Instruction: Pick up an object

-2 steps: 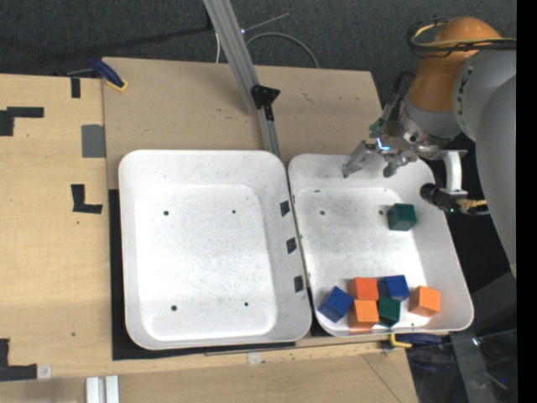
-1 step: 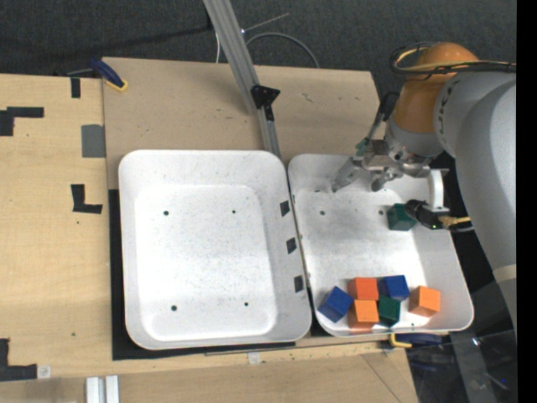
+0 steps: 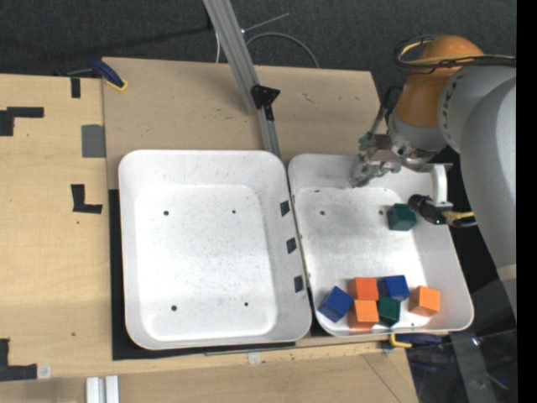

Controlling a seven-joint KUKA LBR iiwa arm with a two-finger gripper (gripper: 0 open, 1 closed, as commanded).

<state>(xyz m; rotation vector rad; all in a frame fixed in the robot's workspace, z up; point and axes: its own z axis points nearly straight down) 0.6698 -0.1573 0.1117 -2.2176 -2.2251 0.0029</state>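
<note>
Blocks (image 3: 375, 299) cluster near right bin's (image 3: 336, 175) front; jaws (image 3: 366, 173) seemingly at rear.

bench (image 3: 50, 225): tan wood, blk tape marks | floor (image 3: 101, 15): dk grey | metal pole (image 3: 235, 40) slanting

Grey arm (image 3: 470, 116) from the right, tool (image 3: 367, 171) pointing down.

No readable text, label, brand, number or sign anywhere on the desk (image 3: 50, 141), on either white bin (image 3: 134, 175), or on the coloured blocks (image 3: 365, 290). Black tape shapes (image 3: 80, 198) stuck to the desk at left, resembling angular marks but spelling nothing legible. Grey patch (image 3: 93, 140) beside them, blank. Small black dots on the bin floors, not characters.
</note>
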